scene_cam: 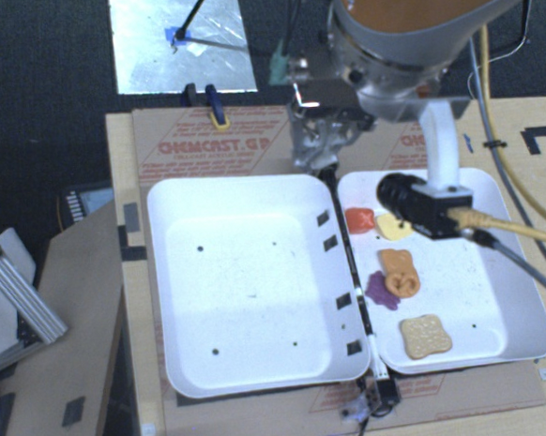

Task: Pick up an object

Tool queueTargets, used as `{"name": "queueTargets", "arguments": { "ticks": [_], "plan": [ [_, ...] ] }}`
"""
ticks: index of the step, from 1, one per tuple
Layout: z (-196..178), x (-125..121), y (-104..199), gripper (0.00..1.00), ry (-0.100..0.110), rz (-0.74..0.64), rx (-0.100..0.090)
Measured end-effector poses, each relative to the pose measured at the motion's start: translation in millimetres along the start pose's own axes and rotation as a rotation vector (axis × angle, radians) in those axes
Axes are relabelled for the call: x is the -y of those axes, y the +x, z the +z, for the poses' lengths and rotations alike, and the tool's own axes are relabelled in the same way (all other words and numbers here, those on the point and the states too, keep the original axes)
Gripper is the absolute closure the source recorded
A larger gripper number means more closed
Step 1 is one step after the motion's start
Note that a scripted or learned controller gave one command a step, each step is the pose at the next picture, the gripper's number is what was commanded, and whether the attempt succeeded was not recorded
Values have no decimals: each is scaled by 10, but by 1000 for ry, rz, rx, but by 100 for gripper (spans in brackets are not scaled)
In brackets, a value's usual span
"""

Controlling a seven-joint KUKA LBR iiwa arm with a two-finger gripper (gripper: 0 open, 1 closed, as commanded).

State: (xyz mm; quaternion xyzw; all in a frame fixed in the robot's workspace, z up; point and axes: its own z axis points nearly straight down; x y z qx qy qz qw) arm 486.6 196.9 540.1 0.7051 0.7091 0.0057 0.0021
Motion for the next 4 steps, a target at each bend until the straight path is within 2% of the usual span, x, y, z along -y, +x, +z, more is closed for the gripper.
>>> {"name": "queueTargets", "arguments": {
  "ticks": [1,2,3,4],
  "plan": [
    [1195,-24,387,100,20,-2,9],
    [-20,-1,371,100,-3,0,-2],
    [51,2,375,0,9,0,4],
    [-64,-2,378,100,7,-6,2]
  ]
}}
